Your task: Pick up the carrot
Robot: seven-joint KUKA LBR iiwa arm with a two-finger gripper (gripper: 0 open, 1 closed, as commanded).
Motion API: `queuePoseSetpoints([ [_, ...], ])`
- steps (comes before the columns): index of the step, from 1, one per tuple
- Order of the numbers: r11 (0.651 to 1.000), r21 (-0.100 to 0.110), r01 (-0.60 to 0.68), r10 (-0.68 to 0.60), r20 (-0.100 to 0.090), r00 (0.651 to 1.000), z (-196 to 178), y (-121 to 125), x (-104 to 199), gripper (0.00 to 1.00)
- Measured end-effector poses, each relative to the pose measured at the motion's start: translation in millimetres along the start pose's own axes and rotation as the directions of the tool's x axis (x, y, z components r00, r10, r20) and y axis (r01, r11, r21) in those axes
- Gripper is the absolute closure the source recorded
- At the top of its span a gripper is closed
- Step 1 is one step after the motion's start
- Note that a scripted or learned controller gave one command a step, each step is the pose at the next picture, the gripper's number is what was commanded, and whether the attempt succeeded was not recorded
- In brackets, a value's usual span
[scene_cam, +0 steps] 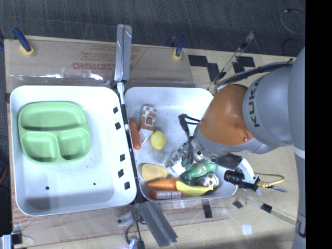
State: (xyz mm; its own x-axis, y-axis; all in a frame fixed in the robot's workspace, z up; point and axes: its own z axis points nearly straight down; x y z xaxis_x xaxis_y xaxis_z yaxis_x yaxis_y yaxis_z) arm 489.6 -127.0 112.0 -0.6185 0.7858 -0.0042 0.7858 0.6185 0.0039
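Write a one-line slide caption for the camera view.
Arm's pincer low in the right bin amid cluttered items, near the carrot and banana; green tray in the left bin.

Glossy plastic carrot and banana; smooth white plastic bins; matt green plastic tray; arm in smooth grey metal with a glossy orange band

A pale wooden bench carries two shallow white bins side by side, a grey metal divider rising between them; blue clamps grip the far edge, black markers dot the board, and dark ribbed flooring lies beyond
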Motion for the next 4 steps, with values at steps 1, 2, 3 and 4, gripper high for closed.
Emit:
queuePoseSetpoints([
  [1, 1.000, 0.000, 0.000, 0.000, 0.000, 1.000, 0.0, 0.1, 0.1, 0.00],
  [2, 0.944, -0.001, 0.330, -0.330, 0.000, 0.944, 18.8, 4.0, 18.2, 0.00],
  [3, 0.943, 0.000, 0.332, -0.332, 0.000, 0.943, 9.2, 4.3, 17.7, 1.00],
  [4, 1.000, 0.003, 0.024, -0.024, -0.003, 1.000, -106.2, 30.0, 41.9, 1.00],
])
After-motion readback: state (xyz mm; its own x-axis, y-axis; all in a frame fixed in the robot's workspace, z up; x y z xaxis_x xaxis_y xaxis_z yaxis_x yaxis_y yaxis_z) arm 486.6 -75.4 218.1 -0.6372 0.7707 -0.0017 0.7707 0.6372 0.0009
